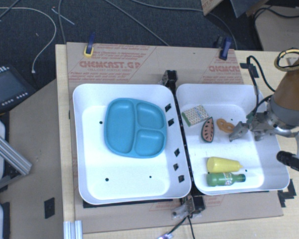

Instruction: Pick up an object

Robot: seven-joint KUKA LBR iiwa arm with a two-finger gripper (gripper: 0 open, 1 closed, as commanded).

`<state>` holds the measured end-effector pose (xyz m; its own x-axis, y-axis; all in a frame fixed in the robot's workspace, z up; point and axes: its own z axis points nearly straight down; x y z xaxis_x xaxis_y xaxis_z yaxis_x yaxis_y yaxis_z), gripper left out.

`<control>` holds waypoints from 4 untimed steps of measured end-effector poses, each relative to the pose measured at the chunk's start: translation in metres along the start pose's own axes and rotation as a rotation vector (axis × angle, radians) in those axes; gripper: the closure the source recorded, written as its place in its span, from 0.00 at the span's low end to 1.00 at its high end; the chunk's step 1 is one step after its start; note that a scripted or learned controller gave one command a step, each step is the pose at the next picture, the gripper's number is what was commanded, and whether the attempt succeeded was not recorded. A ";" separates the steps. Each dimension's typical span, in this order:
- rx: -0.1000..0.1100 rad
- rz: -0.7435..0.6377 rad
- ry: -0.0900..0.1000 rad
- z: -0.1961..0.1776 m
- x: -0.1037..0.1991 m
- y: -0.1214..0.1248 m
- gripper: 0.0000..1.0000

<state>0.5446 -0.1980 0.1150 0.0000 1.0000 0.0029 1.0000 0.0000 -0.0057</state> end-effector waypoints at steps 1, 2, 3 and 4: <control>-0.007 0.000 -0.002 -0.014 0.000 0.002 1.00; -0.011 -0.001 -0.005 -0.059 0.001 0.007 1.00; -0.013 -0.001 -0.005 -0.108 0.001 0.008 1.00; -0.009 -0.007 -0.001 -0.120 0.056 0.014 1.00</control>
